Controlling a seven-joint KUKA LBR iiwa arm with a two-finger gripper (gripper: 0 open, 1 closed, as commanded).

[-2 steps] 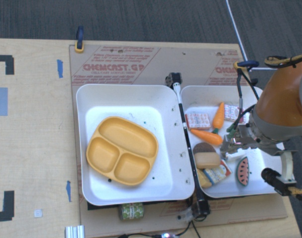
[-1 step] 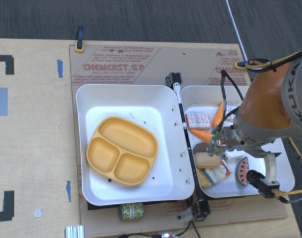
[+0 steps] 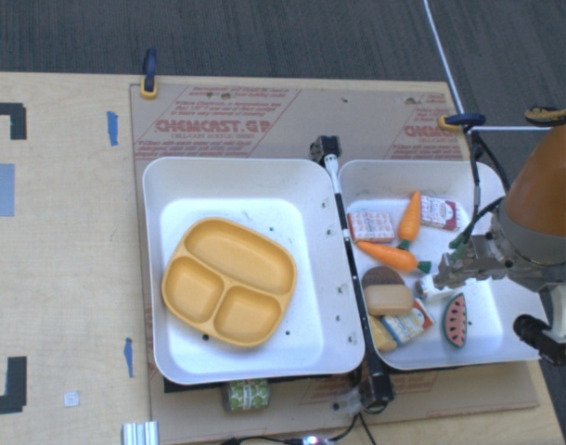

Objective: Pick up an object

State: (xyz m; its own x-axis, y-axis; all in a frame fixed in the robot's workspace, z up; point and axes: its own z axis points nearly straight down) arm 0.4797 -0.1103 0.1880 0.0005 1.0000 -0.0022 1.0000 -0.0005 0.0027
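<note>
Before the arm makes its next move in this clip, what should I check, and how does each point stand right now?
1. Gripper is over the right bin, where the items lie: ok.
2. Fingers open or shut: cannot tell.
3. An item held between the fingers: cannot tell.
4. Nearest targets, the watermelon slice and the lying carrot, are unobstructed: ok.
5. Yellow divided plate in the left bin sits apart from the arm's path: ok.
</note>
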